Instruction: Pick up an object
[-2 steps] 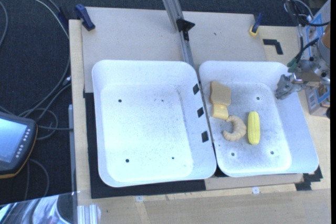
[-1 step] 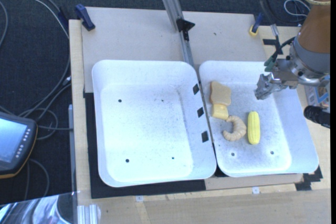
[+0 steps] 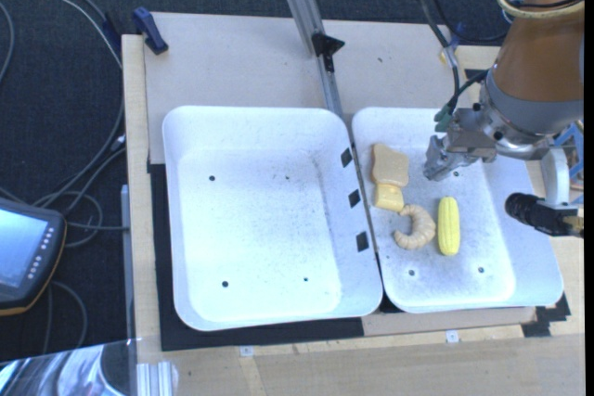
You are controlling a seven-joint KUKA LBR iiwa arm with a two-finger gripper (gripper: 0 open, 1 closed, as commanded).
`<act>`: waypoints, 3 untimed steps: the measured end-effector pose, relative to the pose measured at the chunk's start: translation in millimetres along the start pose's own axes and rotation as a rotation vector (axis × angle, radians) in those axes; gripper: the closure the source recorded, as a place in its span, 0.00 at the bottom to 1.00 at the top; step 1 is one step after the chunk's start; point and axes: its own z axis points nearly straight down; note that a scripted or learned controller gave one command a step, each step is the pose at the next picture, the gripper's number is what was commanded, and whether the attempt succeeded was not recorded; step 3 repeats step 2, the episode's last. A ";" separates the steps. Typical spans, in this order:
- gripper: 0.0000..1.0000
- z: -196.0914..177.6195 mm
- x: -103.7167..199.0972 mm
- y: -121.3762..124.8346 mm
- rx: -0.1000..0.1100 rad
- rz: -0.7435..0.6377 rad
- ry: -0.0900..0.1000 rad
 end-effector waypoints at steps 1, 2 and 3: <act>1.00 5.5 60.5 -14.6 0.002 -0.001 0.001; 1.00 15.4 111.9 -12.5 0.003 0.000 0.000; 1.00 15.4 111.9 -12.5 0.003 0.000 0.000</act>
